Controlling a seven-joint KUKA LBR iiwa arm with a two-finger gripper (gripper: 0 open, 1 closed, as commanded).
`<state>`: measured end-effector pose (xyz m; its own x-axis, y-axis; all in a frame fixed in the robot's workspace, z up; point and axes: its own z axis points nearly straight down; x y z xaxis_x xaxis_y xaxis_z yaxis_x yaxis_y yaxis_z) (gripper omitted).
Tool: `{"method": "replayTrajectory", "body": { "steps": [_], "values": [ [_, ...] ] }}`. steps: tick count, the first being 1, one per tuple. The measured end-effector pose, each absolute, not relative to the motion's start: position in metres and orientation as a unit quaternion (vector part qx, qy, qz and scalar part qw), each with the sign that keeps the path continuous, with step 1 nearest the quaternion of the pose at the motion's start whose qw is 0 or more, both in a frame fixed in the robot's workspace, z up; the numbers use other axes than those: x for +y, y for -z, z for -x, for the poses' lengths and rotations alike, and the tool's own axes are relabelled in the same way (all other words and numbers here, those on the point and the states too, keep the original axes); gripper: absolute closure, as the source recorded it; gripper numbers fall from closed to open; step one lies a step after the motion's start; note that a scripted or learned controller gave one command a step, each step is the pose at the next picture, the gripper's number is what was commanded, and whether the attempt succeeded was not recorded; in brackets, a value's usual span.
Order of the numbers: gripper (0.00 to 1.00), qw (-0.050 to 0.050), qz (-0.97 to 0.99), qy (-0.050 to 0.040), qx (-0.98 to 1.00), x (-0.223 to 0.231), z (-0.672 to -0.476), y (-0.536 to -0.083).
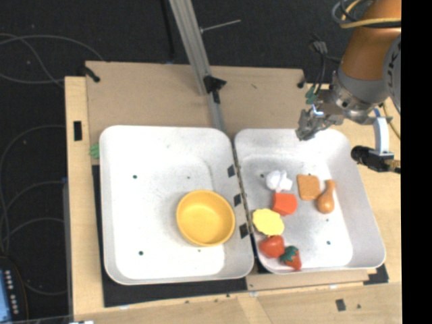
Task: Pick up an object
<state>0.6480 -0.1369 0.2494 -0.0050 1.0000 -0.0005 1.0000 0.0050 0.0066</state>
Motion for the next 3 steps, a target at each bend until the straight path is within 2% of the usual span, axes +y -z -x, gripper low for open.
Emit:
{"method": "replayTrajectory", "body": {
  "steps": [1, 3],
  "values": [
    [1.00, 0.000, -0.704, -0.0012, 0.710, -0.083, -0.625, -0.255],
    [1.00, 0.000, -0.705, 0.0001, 0.709, 0.018, -0.596, -0.235]
  ]
}}
